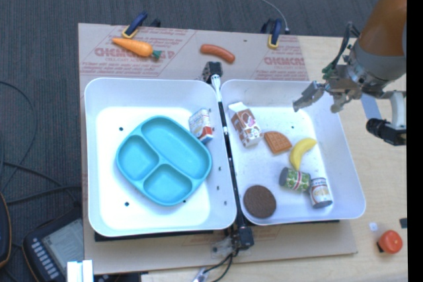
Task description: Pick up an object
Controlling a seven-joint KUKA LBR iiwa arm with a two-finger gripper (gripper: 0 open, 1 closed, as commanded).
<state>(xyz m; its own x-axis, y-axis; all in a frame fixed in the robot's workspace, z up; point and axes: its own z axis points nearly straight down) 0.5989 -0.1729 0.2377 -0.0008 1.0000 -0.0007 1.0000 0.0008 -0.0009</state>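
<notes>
My gripper (pixel 322 101) hangs over the upper right part of the right bin (pixel 344 162), open, with nothing between its fingers (pixel 305 98). Below it in that bin lie a small milk carton (pixel 244 124), a brown waffle biscuit (pixel 277 141), a yellow banana (pixel 301 151), a green can (pixel 294 179), a silver can (pixel 320 193) and a round chocolate cookie (pixel 259 201). The banana is the closest of them, down and to the left of the fingertips.
The left bin (pixel 99 109) bears a blue divided plate (pixel 164 160) and a small carton (pixel 201 124) by its right wall. A toy carrot (pixel 135 47) and a sausage (pixel 217 53) lie on the cardboard behind the bins. An orange item (pixel 390 242) sits at the bench's lower right.
</notes>
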